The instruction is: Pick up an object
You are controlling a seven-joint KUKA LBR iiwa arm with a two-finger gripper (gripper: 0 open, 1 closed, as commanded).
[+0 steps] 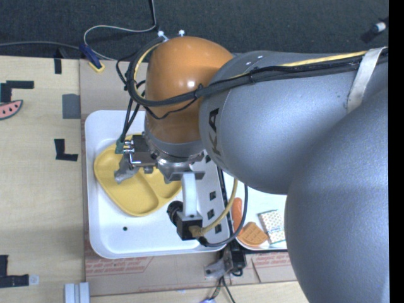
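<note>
Camera view, looking down at a slant. The arm (303, 125) comes in from the right and covers most of the right half of the picture; its grey body is close to the lens, and its orange band (183, 90) sits over the upper middle, with black cables looped across it.

Below the band the wrist points down into the left white bin (104, 238). The pincer (128, 163) hangs over the upper-left part of this bin, right above a yellow divided dish (136, 197). Metal parts of the pincer overlap the dish's upper rim, but the wrist hides the fingers, so I cannot tell how far the pincer is open or whether it has hold of anything.

The yellow divided dish lies flat on the bin floor, toward the bin's left and middle. A ridge splits it into compartments. Its right part is hidden under the wrist and a white-and-black bracket (192, 210) that hangs from it.

To the right, past the bin wall and partly under the arm, lie an orange waffle-like piece (252, 235), a narrow orange item (237, 208), possibly a carrot, and a small patterned card (273, 223).

The table (38, 201) is light tan, with black tape marks; a pink slice-shaped item (9, 109) lies at the far left edge. A blue-tipped cable (91, 55) runs across the top of the table.
</note>
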